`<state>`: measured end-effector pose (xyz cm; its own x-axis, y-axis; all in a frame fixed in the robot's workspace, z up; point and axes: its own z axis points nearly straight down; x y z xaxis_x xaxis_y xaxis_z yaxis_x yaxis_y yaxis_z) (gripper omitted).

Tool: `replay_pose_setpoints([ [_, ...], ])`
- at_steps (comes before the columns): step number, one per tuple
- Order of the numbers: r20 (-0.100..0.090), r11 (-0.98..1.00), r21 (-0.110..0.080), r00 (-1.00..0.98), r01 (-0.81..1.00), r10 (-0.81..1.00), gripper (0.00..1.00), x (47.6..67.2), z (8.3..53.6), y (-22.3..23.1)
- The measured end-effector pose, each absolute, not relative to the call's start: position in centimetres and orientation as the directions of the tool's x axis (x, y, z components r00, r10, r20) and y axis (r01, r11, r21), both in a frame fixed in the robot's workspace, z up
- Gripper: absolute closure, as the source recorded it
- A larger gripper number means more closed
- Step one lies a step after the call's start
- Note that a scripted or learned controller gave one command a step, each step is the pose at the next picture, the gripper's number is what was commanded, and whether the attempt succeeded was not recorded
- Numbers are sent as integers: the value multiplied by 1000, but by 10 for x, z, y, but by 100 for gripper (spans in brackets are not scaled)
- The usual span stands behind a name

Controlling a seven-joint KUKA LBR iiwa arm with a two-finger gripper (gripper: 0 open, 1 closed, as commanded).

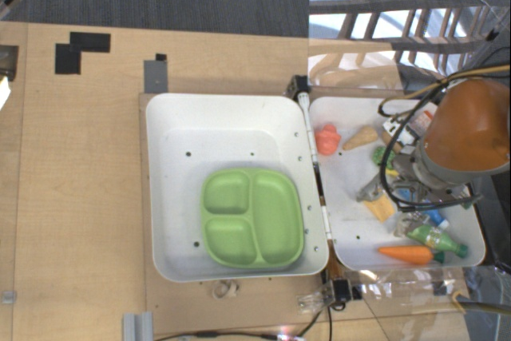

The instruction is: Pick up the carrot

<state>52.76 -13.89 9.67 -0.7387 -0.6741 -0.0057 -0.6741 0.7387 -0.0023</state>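
Note:
The orange carrot (406, 254) lies flat near the front edge of the right bin (351, 243), its tip pointing left. My gripper (399, 205) hangs over the middle of that bin, just behind the carrot and apart from it. The grey arm with its orange band (467, 128) covers much of the gripper from above. A green bottle (436, 237) lies right behind the carrot, almost touching it.
The right bin also holds a yellow block (381, 208) beside the gripper, a red-pink toy (327, 140), a tan cone-shaped piece (359, 137) and a small blue item (437, 216). A green divided plate (252, 216) sits in the left bin (184, 132).

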Motion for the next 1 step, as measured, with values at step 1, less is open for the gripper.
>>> replay_pose_setpoints([
  [1, -9, 568, -18, -568, -823, -823, 0, 505, 90, -116],
])
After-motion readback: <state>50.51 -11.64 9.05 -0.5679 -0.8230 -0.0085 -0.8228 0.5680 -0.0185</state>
